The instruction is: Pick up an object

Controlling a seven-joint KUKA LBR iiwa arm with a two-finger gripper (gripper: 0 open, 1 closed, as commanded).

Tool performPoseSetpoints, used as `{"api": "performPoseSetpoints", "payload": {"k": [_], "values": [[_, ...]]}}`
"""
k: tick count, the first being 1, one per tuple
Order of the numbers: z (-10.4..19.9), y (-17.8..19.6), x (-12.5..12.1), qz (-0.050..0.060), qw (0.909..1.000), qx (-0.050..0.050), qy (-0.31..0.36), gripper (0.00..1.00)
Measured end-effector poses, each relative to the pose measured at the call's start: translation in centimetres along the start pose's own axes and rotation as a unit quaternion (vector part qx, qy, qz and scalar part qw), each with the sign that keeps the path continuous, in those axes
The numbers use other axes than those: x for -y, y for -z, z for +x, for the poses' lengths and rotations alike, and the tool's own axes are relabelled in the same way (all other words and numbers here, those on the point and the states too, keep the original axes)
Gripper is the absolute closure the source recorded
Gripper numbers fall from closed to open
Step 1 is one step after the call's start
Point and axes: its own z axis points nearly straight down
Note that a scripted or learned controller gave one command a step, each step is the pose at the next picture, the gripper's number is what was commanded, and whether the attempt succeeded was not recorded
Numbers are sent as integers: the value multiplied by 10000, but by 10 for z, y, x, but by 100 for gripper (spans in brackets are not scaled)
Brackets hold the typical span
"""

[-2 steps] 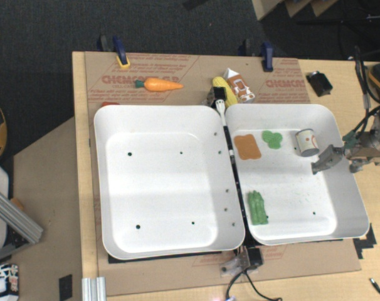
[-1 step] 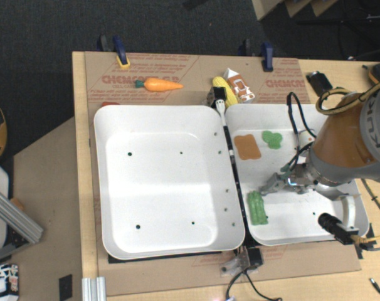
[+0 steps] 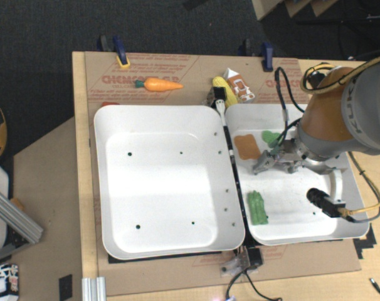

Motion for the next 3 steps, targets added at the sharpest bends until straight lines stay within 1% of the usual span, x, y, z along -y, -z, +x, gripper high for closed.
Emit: {"api": "performPoseSetpoints", "payload": {"k": [1,2,3], "values": [[-15,0,-59,-4,10000,6,-8,0],[-66,0,1,51,10000,-12,-40,0],[-70,92,35,0,10000,9,-33,0]]}}
